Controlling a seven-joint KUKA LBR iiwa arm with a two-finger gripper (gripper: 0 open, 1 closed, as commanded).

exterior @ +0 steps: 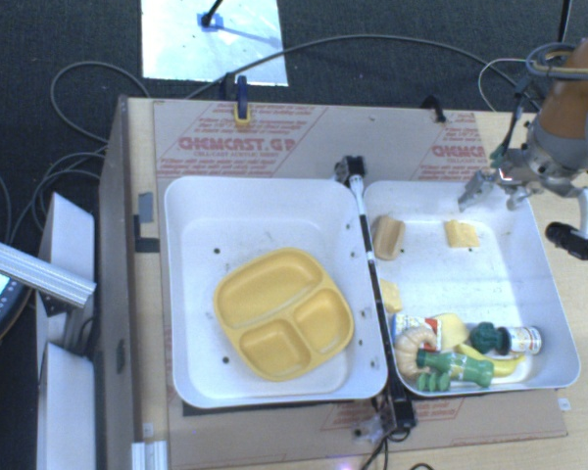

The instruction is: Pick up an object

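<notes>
Toys point(465, 349) crowd the near corner of the right bin point(559, 292), well below the claw point(497, 190), which hangs open and holds nothing. Left of it, cardboard point(274, 140) covers the bench; dark carpet point(49, 27) lies beyond.

Even, fairly bright overhead light, slightly cool cast. Two shallow white plastic bins point(274, 213) in the middle of the frame are close to blown out, with little surface detail on their floors. Soft short shadows only: a faint one under the yellow three-compartment plastic tray point(284, 313) at its lower edge, and dim grey patches on the right bin floor. Shiny pale sheet on the dark floor point(213, 24), upper left, shows mild glare. Dark carpet around the bench is underexposed and grainy. Overall focus is soft; the red print on the brown cardboard sheet point(237, 145) is blurry. Grey-and-orange arm point(568, 106) at the upper right edge is slightly smeared. Low resolution, small items at lower right are mushy.
</notes>
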